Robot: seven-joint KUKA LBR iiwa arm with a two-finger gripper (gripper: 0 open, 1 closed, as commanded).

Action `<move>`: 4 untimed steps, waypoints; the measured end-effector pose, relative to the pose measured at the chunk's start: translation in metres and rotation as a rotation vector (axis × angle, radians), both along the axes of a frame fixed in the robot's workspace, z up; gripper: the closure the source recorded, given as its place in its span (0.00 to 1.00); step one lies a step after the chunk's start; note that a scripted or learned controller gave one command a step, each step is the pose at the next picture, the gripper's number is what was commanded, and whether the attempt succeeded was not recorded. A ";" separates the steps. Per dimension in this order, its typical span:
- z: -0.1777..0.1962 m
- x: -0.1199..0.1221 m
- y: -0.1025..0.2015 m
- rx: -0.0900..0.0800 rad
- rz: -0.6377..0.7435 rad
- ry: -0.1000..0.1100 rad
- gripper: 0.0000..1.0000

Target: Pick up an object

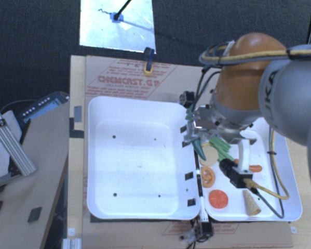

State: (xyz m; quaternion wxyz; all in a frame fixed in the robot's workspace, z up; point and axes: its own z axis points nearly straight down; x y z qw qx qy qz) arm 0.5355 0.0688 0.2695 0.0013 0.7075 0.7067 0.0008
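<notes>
A tan bench (pixel 44 157) with a cardboard sheet (pixel 129 78) printed in red carries two white bins against dark carpet. The left bin (pixel 138 162) sits bare-floored. The right bin (pixel 286 206) holds a red disc (pixel 218 199), an orange ring slice (pixel 208 176), a tan cone (pixel 252 203), a small red sausage-like piece (pixel 254 167) and green pods (pixel 220 146). The gripper (pixel 199 130) hangs over that bin's left edge beside the pods; whether it is parted or closed cannot be told.
</notes>
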 end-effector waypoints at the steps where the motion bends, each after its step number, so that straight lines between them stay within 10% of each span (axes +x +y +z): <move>1: -0.088 0.000 -0.058 -0.001 -0.003 0.009 1.00; 2: -0.086 -0.006 -0.040 0.001 0.006 0.005 1.00; 3: 0.028 0.056 0.005 0.003 0.011 -0.014 1.00; 4: -0.068 -0.023 -0.013 0.000 0.000 0.017 1.00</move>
